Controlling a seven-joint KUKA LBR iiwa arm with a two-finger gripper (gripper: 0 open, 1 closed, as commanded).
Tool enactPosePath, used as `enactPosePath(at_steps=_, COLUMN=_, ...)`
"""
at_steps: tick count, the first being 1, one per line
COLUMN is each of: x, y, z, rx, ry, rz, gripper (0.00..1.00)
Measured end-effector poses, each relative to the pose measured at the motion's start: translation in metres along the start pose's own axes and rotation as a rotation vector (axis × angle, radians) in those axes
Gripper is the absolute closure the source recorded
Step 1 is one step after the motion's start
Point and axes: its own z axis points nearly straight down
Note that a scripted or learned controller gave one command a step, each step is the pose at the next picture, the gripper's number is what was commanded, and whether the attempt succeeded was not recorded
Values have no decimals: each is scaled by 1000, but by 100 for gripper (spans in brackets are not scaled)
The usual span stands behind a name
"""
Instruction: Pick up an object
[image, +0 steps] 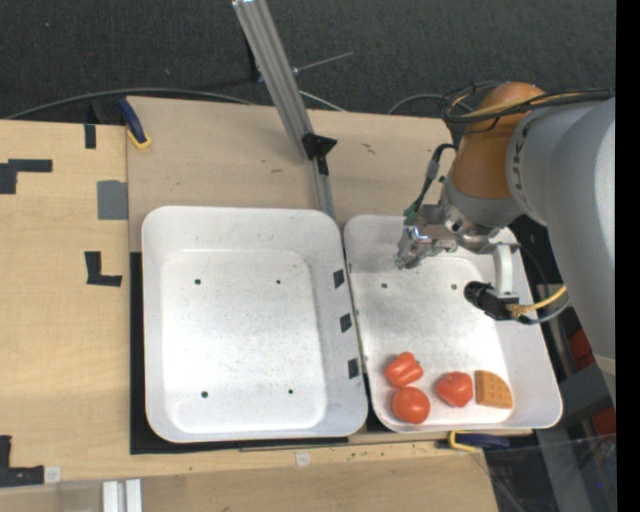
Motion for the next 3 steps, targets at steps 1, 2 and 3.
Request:
enactPosePath(at_steps=1, x=4, y=11, z=-51, rx=-2, ry=0, rz=-1, gripper=100)
enactPosePath(at_steps=2, x=4, y=12, z=-104, rx=-2, ry=0, rz=-1, gripper=100)
enactPosePath(at_steps=3, x=61, y=4, z=-111, rx=4, ry=2, rz=-5, gripper=100)
